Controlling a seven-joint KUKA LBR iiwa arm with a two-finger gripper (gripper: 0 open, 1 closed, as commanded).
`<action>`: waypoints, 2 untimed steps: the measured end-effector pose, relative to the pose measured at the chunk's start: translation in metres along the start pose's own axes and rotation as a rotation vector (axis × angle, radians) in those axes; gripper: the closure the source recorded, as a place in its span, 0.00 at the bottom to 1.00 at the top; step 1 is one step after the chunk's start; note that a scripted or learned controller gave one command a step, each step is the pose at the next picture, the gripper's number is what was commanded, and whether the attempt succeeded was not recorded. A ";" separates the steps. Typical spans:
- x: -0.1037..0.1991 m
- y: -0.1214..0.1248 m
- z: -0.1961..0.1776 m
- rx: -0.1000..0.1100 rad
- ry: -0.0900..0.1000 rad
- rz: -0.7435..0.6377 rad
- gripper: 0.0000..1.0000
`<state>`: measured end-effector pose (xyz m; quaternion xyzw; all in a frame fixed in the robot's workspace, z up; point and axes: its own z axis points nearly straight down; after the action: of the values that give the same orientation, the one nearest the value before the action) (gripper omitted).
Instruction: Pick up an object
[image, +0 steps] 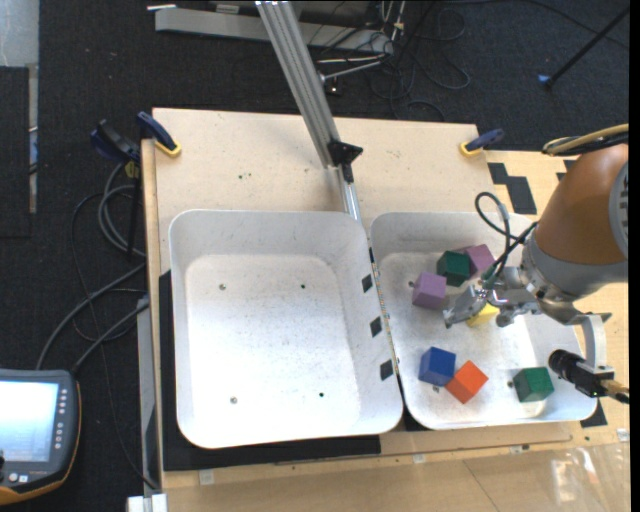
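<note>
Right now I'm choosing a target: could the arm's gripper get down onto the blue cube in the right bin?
Probably yes. The blue cube lies uncovered on top, though an orange cube touches its side, leaving little room there. The gripper hovers nearby.

End effector — above yellow block

bench: pale board | bears left bin; right bin; side by side, touching

White bins noted; blocks recorded as purple, blue, orange, green; desk beige.
</note>
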<state>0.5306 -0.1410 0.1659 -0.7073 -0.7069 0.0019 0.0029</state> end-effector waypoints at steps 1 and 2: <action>-0.003 0.002 0.044 -0.002 -0.001 0.001 0.00; -0.004 0.004 0.031 -0.009 -0.002 0.000 1.00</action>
<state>0.5340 -0.1447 0.1346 -0.7074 -0.7068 -0.0005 -0.0008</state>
